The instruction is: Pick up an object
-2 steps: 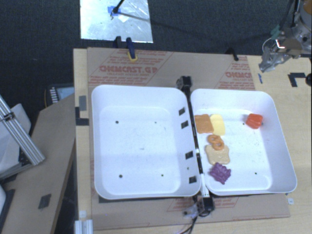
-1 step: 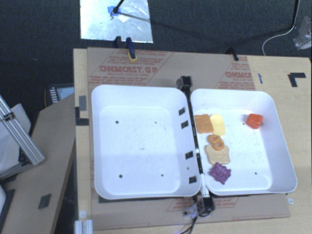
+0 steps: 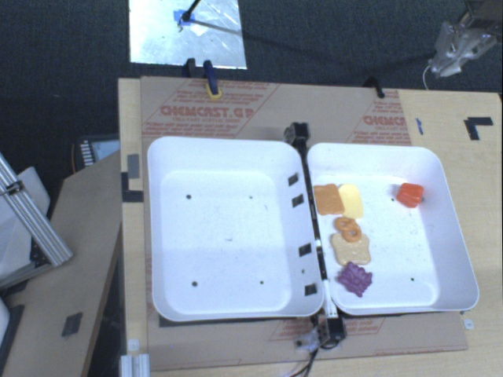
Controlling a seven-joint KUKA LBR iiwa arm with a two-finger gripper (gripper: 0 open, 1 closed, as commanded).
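White plastic, two shallow bins side by side on the bench (image 3: 440,116), which is covered with printed cardboard. Left bin (image 3: 169,210) has a bare white floor with a few small dark dots. Right bin (image 3: 448,234) holds all the objects, mostly bunched along its left wall. Orange-brown slab (image 3: 328,199) lies touching a pale yellow piece (image 3: 351,201) on its right. Just below them, a small orange ring-like piece (image 3: 346,228), and below that, touching or nearly so, a tan flat piece (image 3: 351,249). Purple lumpy piece (image 3: 355,279) sits nearest the front wall of that cluster. Red-orange piece (image 3: 409,194) lies apart from the others, toward the bin's right side. Gripper (image 3: 460,45) hangs at the upper right corner of the view, beyond the bench's far edge, well apart from both bins and from every object; it is blurred and pale, so whether its fingers are spread or pressed together cannot be told. Nothing is seen between them. Silvery sheet (image 3: 189,22) lies on the dark floor beyond the bench, upper left.
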